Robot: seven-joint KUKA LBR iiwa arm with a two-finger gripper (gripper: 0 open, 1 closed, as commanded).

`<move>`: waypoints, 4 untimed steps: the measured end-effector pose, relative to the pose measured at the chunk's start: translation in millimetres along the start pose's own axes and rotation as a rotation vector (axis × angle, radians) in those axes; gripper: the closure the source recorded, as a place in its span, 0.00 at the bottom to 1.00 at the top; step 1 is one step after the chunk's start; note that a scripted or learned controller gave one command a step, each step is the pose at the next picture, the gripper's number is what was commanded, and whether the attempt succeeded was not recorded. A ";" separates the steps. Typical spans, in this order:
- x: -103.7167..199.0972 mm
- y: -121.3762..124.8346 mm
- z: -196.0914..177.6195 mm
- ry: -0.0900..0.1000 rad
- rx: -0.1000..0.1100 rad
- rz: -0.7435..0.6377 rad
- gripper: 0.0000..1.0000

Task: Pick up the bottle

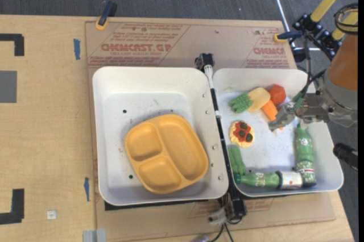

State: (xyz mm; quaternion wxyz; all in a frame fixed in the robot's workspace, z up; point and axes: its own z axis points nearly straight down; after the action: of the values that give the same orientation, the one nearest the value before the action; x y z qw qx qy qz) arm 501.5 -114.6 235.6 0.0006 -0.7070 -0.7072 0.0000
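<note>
A: So, where are the bottles?

B: Both lie in the right bin [336, 178]. One green bottle [305, 154] lies along the right wall, cap toward the far side, label end toward the near right corner. A second bottle [267, 179] lies along the near wall, its white-labelled end close to the first one's base, so the two make an L in that corner.

A: And the gripper?

B: The gripper [280, 119] sits over the middle of the right bin, reaching in from the right, with the orange band [347, 65] above it at the picture's edge. Its fingers point left, toward the toy food.

A: Open or closed?

B: I cannot tell; the tips are small and dark against the clutter. Nothing shows clearly between them, and the bottle by the right wall lies just near of the gripper, apart from the tips.

A: What else is in that bin?

B: A green toy [240, 102], a yellow piece [259, 98], an orange-red one [277, 93] and a small orange piece [270, 111] cluster at the far side. A little pizza toy [242, 133] lies near the left wall, with another green piece [235, 159] nearer along that wall.

A: The left bin?

B: The left bin [114, 87] holds a yellow divided tray [165, 152], toward its near side.
</note>
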 end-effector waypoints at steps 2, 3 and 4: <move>-83.6 10.3 137.8 0.023 0.006 -0.401 0.00; -88.7 11.7 126.7 0.006 -0.003 -0.398 1.00; -52.3 -21.8 30.3 -0.001 -0.002 0.169 1.00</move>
State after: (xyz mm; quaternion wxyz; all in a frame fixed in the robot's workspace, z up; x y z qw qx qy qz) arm 479.7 -166.8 205.3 -0.0007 -0.7641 -0.6450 -0.0002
